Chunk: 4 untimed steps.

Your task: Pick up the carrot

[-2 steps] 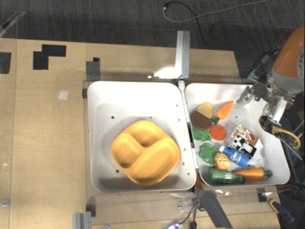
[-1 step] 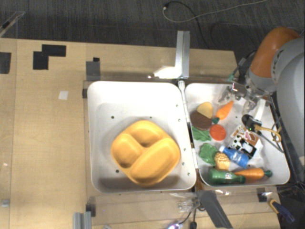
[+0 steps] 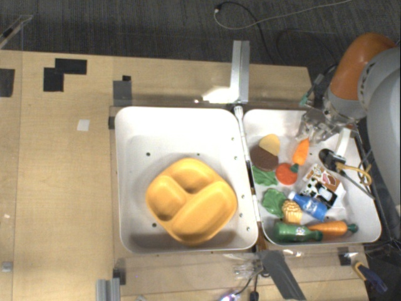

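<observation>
Wooden bench (image 3: 56, 187) (dark carpet (image 3: 125, 11) behind)

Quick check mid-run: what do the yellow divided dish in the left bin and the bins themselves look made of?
Yellow divided dish: likely moulded plastic, with rounded walls, uniform colour and a soft sheen. Left bin and right bin: probably thin white plastic or coated sheet, smooth and matte with rounded corners. I can't be sure.

arm (image 3: 376, 86) cut off at right edge, tool (image 3: 316, 130) fingers blurred, grip unclear
</observation>
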Each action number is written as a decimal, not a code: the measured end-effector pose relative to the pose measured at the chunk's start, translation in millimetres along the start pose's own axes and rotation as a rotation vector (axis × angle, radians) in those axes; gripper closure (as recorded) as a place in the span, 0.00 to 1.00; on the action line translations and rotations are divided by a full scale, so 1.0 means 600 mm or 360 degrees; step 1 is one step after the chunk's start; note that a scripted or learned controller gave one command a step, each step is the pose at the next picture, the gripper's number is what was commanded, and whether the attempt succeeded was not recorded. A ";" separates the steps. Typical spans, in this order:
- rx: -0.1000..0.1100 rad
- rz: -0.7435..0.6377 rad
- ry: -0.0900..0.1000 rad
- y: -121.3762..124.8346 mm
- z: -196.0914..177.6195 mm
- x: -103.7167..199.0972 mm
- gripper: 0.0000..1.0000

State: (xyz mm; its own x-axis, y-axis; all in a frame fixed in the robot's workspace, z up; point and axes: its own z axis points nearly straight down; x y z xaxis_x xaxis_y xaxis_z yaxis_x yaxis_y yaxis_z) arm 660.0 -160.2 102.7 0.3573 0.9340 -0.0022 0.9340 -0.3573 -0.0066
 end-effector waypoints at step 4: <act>-0.0010 -0.0226 0.0003 -0.025 -0.277 0.105 1.00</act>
State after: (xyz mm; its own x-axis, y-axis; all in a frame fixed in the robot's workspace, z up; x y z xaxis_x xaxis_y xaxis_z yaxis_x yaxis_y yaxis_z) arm 669.8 -96.0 269.1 0.2213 0.9752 0.0001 0.9752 -0.2213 -0.0003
